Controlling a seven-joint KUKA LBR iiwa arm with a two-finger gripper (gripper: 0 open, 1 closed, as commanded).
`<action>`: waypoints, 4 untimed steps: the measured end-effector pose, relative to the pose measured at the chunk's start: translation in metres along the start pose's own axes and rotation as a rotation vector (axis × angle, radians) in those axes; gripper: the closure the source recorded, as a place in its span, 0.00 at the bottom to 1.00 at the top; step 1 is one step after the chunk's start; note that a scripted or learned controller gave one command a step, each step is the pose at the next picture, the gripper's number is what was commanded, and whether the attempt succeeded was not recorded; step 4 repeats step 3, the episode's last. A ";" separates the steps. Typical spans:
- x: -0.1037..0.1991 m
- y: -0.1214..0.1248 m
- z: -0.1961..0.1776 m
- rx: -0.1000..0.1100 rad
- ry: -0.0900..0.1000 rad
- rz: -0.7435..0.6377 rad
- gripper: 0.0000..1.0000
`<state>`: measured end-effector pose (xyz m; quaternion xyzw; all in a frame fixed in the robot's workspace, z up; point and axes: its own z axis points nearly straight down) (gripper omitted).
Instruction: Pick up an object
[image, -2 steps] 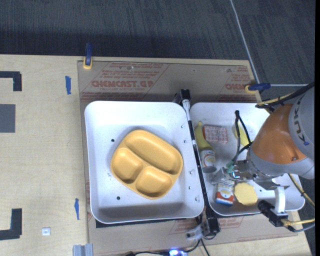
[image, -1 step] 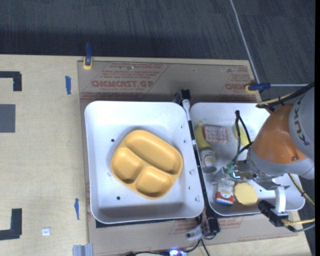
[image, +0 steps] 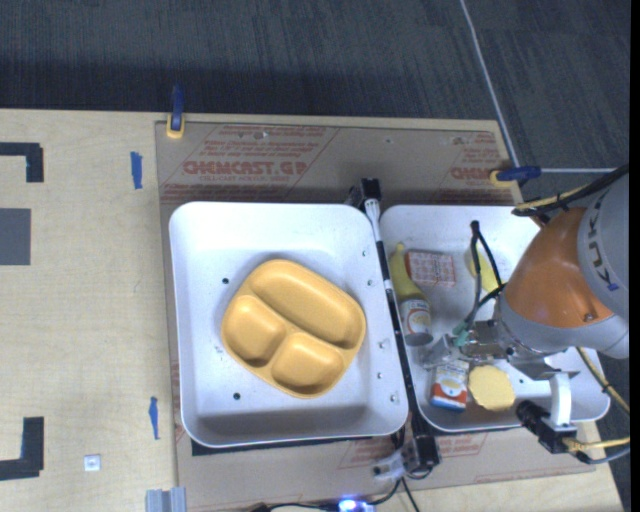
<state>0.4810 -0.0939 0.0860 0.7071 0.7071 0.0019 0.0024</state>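
Yellow tray (image: 292, 326): one, left bin (image: 190, 300).

yellow tray (image: 292, 325), white bins (image: 195, 300), orange-banded arm (image: 560, 285)

Left bin open, right bin crowded

The yellow tray (image: 292, 326) fills the middle of the left bin (image: 200, 240), with free floor around it; in the right bin (image: 440, 215) the arm (image: 560, 285) covers small items packed closely together.

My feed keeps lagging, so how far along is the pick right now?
Nothing looks picked yet. The arm is over the right bin, where the yellow bottle, a round yellow piece and small packets lie. The yellow divided tray sits in the left bin. Grasping and lifting remain.
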 end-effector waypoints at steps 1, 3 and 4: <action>0.001 0.000 0.000 0.000 -0.001 0.001 0.00; 0.000 0.000 0.000 0.000 -0.001 0.000 0.00; 0.000 0.000 0.000 0.000 -0.001 0.000 0.00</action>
